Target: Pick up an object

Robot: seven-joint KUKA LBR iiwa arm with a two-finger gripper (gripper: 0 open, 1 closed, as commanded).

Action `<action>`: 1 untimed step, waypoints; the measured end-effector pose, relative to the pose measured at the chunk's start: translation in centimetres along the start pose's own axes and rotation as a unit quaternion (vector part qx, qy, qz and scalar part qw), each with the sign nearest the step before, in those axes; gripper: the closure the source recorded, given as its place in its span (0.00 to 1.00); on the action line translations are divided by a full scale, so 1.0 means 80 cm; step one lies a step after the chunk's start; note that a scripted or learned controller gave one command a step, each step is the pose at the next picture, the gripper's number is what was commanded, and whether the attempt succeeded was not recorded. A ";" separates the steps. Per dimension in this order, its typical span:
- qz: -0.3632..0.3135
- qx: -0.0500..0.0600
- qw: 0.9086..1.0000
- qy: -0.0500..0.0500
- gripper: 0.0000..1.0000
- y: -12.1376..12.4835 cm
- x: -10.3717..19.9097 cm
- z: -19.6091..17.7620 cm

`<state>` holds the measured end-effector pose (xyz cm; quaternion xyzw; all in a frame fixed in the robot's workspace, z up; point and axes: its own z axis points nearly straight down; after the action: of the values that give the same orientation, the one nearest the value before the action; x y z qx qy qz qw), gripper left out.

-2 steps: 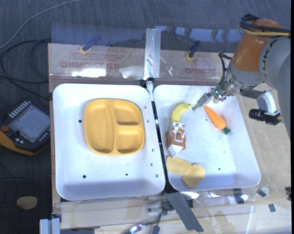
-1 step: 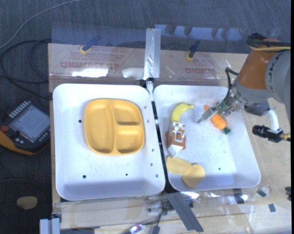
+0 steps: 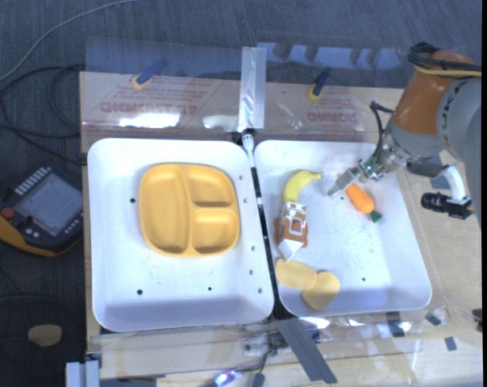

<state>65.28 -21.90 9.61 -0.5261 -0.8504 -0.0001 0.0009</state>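
Note:
The right bin [image 3: 389, 285] holds a small orange carrot [image 3: 359, 197] with a green tip, near its far right side. My gripper [image 3: 350, 180] hangs low over the bin, just up and left of the carrot, very close to it or touching it. The grey arm with its orange band [image 3: 421, 103] comes in from the upper right. A yellow banana [image 3: 300, 184] lies left of the gripper. Below the banana sits a brown and white carton [image 3: 293, 226]. Two pale yellow rounded pieces [image 3: 308, 280] rest near the bin's front edge.
The left bin [image 3: 114, 285] carries a yellow divided plate [image 3: 189, 208]. A raised rim [image 3: 260, 216] separates the two bins. Bare white floor shows in the right bin's front right part. A handheld pendant [image 3: 34, 212] lies off the bench at the left.

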 end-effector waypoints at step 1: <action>0.139 -0.008 0.990 0.001 0.00 0.001 0.008 0.006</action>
<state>65.02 -21.30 9.12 -0.6390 -0.7691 -0.0071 -0.0022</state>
